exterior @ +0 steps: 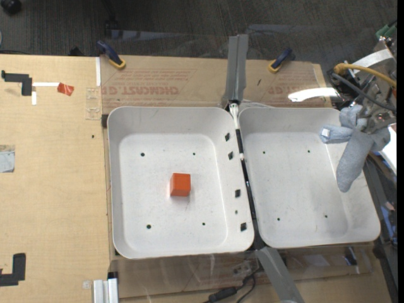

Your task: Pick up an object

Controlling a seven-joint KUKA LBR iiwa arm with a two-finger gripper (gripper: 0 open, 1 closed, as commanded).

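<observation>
Orange-red block (180,185) lying near the middle of the left bin (126,232), well apart from its walls and with nothing touching it; likely a small rigid cube, light, with flat faces that should not slip or crush. My pincer (346,180) hangs over the right-hand part of the right bin (303,242), well apart from the block, its grey tip pointing down; whether it is apart or together I cannot tell. Best hold, in my judgement: two opposite upright faces, taken from straight above and centred, since the block sits slightly turned against the bin's sides and my wrist would need to match that turn. Bins rest side by side on the surface (50,169)
</observation>
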